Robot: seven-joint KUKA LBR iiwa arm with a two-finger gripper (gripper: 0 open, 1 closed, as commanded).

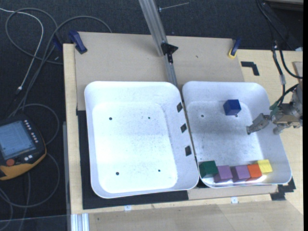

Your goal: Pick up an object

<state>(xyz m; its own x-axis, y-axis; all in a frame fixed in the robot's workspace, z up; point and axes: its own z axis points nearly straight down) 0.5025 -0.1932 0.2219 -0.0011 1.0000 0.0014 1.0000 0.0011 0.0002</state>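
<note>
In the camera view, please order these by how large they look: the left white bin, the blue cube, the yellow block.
1. The shallow left white plastic bin, by far the largest.
2. The blue cube.
3. The small yellow block, a little smaller, though it is close to the blue cube in size.

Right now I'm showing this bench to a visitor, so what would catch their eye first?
Probably the blue block, alone near the far side of the right bin. Next, the row of blocks along that bin's near edge: green, two purple, orange, yellow. The gripper reaches in over the bin's right rim, apart from the blue block.
</note>
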